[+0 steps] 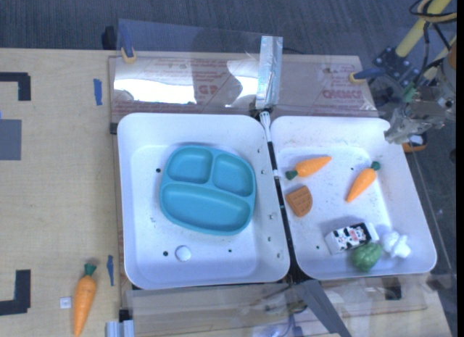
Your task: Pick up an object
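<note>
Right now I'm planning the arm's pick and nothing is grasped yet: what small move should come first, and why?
Probably swing the gripper from the right bin's far right corner inward over the nearer carrot. That carrot lies apart from the other toys, so it looks easiest to grasp.

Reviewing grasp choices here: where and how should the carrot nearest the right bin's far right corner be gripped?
Grip the carrot across its thick upper body, just below the green top, coming straight down. It lies flat and diagonal, clear of the other carrot and bin wall, so fingers should close across its narrow width.
</note>
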{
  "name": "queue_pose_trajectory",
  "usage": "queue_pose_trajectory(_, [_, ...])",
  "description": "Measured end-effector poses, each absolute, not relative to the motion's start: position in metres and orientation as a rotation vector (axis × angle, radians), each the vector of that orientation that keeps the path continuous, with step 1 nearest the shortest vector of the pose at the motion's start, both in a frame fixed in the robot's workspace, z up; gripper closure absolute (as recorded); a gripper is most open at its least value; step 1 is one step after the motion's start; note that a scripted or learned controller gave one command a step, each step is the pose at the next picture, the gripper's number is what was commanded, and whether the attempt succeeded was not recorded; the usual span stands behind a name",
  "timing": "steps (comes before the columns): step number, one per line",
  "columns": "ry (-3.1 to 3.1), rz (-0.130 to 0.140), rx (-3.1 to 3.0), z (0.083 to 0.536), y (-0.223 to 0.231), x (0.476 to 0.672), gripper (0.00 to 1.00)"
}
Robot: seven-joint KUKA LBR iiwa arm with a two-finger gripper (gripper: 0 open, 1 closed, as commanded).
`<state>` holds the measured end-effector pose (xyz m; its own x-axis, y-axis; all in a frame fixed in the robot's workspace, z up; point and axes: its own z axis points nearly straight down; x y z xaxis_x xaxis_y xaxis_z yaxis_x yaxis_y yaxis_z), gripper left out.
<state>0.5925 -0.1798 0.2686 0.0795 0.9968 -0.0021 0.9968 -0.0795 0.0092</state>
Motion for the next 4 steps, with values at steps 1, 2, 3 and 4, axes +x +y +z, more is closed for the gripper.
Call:
queue_pose_trajectory(1, [2.130, -0.002, 2.309, 0.263, -0.180, 0.591, 0.00])
queue_pose_trajectory(2, [1.945, -0.011, 2.480, 0.121, -0.200, 0.590, 0.00])
queue_pose_trajectory(3, [2.033, 0.003, 2.393, 0.085, -0.188, 0.584, 0.00])
queue_pose_trajectory(4, [2.029, 0.006, 2.392, 0.096, -0.189, 0.586, 1.00])
